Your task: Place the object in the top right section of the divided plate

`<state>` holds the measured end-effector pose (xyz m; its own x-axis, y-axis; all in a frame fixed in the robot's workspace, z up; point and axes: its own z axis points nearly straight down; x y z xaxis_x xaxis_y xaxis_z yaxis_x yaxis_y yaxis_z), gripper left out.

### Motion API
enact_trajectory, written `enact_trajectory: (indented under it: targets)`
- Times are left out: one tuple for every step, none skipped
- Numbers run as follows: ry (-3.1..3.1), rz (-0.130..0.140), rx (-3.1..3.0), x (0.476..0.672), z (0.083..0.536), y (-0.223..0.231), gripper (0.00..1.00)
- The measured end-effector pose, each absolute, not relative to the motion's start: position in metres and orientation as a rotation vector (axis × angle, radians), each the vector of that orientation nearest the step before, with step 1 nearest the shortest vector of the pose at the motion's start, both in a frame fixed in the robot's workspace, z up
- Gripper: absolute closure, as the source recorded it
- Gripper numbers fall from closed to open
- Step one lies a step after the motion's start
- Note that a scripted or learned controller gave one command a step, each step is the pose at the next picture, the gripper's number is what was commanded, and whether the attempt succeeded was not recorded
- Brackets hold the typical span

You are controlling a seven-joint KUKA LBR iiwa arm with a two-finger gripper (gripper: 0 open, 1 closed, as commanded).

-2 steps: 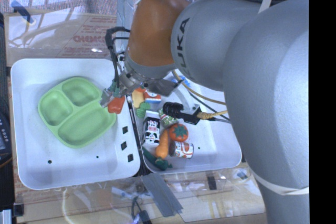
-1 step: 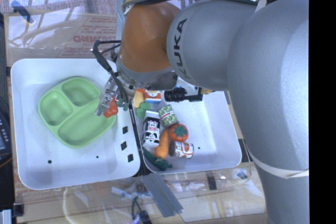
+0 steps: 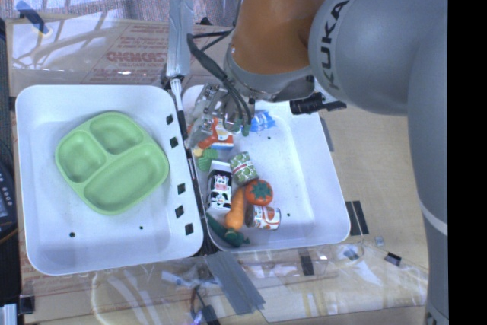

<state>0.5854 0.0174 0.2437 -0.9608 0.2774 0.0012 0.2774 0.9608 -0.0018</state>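
Plate (image 3: pixel 112 162), green and divided into three sections, is seen lying flat in the left bin (image 3: pixel 46 240), roughly at its middle, with the two smaller sections toward the far side and the one long section toward the near side; all three sections are seen bare. To the right of the plate, past the wall where the two bins meet, the right bin (image 3: pixel 319 186) is found, and a heap of small things is gathered along its left wall. In that heap a carton (image 3: pixel 220 190) with a black-and-white cow print is seen nearest the plate, a carrot (image 3: pixel 237 211) is laid just right of it, a tomato (image 3: pixel 259 192) is set touching the carrot's upper end, and a can (image 3: pixel 266 218) is laid on its side at the heap's near-right end. A small striped cup (image 3: pixel 241 164) is seen just above the tomato. The end effector (image 3: pixel 221 118) is lowered over the far end of the heap, further from the plate's near edge than the carton, among red, white and blue items that cannot be identified. Whether it is spread or closed, and whether anything is gripped, cannot be told. The surface (image 3: pixel 380 156) is visible right of the bins.
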Motion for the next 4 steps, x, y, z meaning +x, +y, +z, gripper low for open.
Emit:
enact_trajectory:
  targets:
    - [-3.14, 0.001, -0.103, 0.609, 0.229, -0.064, 1.0]
    - [-3.118, -0.002, 0.334, 0.546, 0.199, -0.011, 1.0]
    - [-3.083, -0.001, 0.598, 0.555, 0.19, 0.067, 1.0]
    - [-3.0, 0.002, 0.944, 0.569, 0.338, -0.022, 1.0]
